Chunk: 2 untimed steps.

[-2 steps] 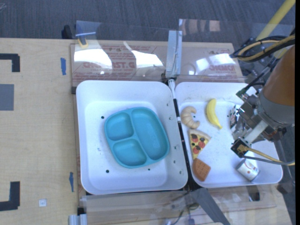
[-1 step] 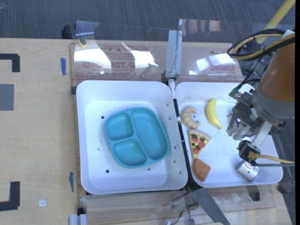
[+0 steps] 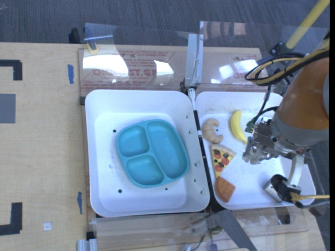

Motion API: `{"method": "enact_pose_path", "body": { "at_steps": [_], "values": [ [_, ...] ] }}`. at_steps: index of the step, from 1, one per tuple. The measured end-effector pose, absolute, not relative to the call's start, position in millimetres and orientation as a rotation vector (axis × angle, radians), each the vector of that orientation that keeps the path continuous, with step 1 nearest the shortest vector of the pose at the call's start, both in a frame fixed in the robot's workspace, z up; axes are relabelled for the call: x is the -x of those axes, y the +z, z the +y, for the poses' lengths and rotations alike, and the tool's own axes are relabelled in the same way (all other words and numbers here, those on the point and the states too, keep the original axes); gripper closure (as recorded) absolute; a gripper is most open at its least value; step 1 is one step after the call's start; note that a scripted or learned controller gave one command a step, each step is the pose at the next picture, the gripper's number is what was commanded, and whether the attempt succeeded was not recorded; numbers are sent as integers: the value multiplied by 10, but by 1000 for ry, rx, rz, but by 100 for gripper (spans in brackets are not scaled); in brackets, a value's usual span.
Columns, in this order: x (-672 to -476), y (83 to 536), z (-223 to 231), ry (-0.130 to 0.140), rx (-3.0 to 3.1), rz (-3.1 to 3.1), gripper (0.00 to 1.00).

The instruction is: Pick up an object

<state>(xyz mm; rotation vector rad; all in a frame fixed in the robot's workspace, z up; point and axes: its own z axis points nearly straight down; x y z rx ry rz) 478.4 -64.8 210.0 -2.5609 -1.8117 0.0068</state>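
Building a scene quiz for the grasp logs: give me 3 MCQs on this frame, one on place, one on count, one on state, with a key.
1. Where does the blue divided plate lie?
A. in the left bin
B. in the right bin
C. on the bench outside the bins

2. How many compartments does the plate have?
A. two
B. three
C. four

3. How does the banana stand to the tool?
A. clamped in it
B. lying on the bin floor, apart from it
C. lifted above the bin

Key:
1 A: the plate rests on the floor of the left bin, while the food toys sit in the right bin.
2 B: two compartments at the top and one below.
3 B: the banana lies flat beside the croissant, up and left of the tool, with white floor between them.
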Motion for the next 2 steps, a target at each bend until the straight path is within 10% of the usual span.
{"method": "enact_pose_path", "body": {
  "at_steps": [1,2],
  "values": [
    [-4795,2495,-941,1,2913,-1177,100],
    [-4781,1829,-338,8,2684,-1623,100]
  ]
}}
